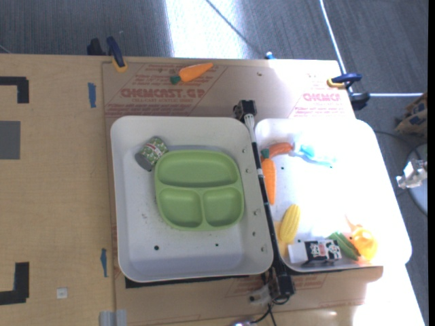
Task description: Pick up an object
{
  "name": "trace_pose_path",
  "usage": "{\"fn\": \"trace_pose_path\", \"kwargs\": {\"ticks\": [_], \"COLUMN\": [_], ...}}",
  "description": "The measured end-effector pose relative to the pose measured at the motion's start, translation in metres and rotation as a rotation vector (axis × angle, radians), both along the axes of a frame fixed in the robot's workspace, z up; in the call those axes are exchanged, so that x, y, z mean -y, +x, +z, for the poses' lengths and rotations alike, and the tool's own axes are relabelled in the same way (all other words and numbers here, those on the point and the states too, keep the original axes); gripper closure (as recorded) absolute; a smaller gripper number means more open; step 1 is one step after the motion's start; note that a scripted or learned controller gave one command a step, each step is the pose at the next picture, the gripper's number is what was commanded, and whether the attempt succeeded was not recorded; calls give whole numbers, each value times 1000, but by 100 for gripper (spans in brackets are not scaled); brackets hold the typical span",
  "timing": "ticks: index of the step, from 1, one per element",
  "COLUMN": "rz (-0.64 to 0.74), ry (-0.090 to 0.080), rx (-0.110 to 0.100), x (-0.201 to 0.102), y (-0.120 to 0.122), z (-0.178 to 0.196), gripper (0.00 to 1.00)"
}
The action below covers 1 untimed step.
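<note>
1. A pale grey shape at the right edge, just outside the right bin (391,182), appears to be the gripper (412,174). It is too cut off to tell whether it is released or clenched, and nothing is seen in it.
2. No object is picked yet. The likeliest targets lie in the right bin, the bin nearer the gripper: an orange-yellow toy (361,240) and a green piece (343,244) closest to it, a black-and-white carton (317,251) and a corn cob (289,223) further in.
3. Risk: toy, green piece and carton touch in 1 cluster against the bin's near wall. A grasp there could catch 2 things or strike the wall.
4. Risk: the carrot (269,179) lies along the wall farthest from the gripper, leaving little room to close around it.
5. Risk: glare whitens the right bin's floor and may hide a pale blue item (314,155).
6. The left bin (129,202), well beyond, holds a green plate (199,189) and a small can (151,153). The plate looks too wide and flat to grip.
</note>
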<state>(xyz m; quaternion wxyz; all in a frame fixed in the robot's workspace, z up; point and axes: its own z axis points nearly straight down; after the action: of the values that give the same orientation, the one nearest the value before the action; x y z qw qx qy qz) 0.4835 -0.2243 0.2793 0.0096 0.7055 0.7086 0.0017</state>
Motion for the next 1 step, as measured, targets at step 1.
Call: {"fn": "trace_pose_path", "kwargs": {"ticks": [1], "rz": [2], "ry": [-2], "rx": [3], "x": [0], "y": [1], "z": [10], "gripper": [100]}}
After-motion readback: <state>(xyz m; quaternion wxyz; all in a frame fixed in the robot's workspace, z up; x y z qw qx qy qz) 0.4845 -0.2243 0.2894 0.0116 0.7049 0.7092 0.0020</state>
